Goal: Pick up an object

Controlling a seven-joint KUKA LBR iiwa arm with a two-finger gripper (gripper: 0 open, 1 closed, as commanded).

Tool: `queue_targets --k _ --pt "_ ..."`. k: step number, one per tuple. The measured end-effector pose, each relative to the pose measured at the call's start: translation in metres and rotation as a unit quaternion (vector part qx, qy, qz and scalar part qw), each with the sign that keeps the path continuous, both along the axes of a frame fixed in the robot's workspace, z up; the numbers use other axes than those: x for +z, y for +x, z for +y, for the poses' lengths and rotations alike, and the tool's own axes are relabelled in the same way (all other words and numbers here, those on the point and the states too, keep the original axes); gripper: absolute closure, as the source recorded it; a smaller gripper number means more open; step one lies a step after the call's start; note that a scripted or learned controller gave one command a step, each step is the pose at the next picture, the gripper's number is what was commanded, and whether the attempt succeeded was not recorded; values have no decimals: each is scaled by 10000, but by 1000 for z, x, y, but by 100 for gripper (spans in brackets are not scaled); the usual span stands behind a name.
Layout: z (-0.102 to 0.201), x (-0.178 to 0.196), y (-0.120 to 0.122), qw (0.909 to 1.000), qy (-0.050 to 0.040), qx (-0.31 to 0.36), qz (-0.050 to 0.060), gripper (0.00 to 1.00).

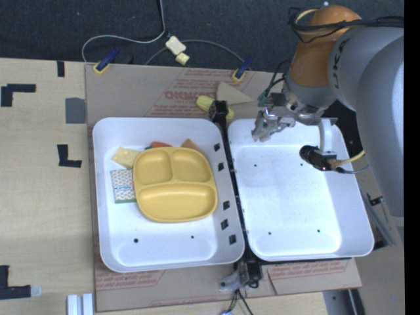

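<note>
A yellow divided plate (175, 184) lies in the left bin (111, 235), covering most of the smaller items there. A small patterned card (122, 186) shows at its left edge, a pale yellow piece (123, 155) sits above that, and a red-orange bit (159, 145) peeks out behind the plate. My gripper (264, 130) hangs over the far left corner of the right bin (295, 195), at the end of the grey arm with the orange band (325, 41). Nothing is visible between its fingers.
A black divider (226, 169) with clips runs between the two bins. A yellow clamp (209, 103) sits at the back by the divider. Cables and a small white connector (176, 46) lie on the dark surface behind. Cardboard underlies both bins.
</note>
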State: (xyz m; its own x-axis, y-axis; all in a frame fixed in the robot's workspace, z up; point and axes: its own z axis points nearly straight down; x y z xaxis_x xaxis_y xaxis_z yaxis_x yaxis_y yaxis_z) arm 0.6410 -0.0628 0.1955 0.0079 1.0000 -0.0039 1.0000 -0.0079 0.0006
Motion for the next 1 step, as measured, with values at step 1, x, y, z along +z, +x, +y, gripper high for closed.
queue_targets --k 1 --pt "77 -12 -35 10000 29 73 24 100"
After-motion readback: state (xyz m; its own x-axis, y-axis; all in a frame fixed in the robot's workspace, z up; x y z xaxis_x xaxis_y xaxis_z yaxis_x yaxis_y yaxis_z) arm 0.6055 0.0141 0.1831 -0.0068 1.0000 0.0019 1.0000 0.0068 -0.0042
